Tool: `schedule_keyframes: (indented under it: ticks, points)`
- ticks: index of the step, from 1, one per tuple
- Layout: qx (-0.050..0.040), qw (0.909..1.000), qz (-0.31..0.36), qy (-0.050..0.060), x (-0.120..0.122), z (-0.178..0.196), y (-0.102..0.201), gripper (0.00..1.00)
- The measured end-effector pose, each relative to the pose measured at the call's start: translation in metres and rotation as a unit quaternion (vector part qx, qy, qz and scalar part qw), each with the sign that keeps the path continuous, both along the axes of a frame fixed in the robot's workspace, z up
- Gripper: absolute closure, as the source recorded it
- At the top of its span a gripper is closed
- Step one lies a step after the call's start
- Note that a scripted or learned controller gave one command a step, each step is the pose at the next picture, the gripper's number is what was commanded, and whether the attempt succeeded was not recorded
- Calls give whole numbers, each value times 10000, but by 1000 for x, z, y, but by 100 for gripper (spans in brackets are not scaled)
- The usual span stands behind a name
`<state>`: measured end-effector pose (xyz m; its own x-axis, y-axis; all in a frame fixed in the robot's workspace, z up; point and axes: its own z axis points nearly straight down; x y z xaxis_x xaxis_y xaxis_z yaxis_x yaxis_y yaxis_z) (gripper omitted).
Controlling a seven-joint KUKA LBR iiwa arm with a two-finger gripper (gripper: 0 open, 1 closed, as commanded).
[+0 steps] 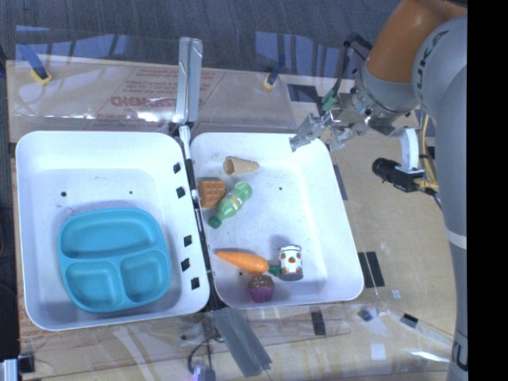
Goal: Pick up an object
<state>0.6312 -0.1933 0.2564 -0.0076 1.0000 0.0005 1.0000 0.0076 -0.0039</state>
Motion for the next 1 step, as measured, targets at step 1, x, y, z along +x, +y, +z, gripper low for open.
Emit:
schedule_keyframes:
  ticks: [1]
  points:
    - [0,9991,-417,1,-6,-155,72,0]
